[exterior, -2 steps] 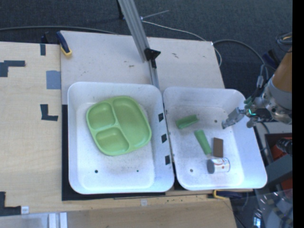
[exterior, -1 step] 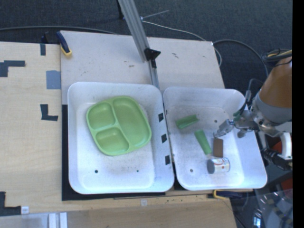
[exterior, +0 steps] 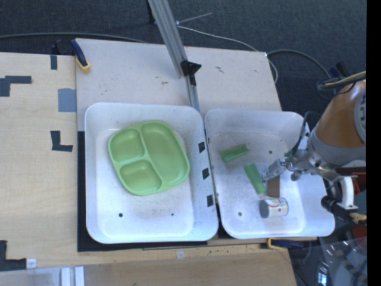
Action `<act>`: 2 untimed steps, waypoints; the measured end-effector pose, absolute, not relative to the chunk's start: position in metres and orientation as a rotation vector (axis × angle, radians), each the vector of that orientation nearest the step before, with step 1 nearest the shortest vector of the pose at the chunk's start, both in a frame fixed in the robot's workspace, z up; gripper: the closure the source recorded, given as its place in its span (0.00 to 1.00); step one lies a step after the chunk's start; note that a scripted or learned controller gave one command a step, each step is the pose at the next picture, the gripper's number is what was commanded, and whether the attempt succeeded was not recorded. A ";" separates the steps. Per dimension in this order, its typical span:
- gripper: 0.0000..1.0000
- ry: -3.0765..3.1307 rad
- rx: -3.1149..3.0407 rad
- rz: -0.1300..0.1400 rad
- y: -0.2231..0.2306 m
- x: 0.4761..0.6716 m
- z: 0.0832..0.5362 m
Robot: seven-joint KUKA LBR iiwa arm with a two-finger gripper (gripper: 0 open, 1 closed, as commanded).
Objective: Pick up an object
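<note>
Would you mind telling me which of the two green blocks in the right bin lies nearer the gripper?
The lower green block, lying steeply slanted beside the gripper; the upper green block lies farther left.

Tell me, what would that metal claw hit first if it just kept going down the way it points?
Probably the small brown block right under the gripper in the right white bin, though depth is hard to judge from above.

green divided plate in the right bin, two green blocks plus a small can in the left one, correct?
Swapped. The camera view shows the green divided plate in the left bin, and the two green blocks and the small can in the right bin. The items themselves are as you listed.
</note>
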State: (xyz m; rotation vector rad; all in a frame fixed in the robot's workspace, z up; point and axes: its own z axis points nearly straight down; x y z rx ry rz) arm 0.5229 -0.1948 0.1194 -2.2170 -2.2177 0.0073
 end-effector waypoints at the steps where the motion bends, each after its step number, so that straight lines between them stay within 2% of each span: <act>1: 0.00 -2.223 -2.221 -0.003 -0.195 0.525 0.091; 2: 1.00 -2.228 -2.225 -0.004 -0.196 0.525 0.103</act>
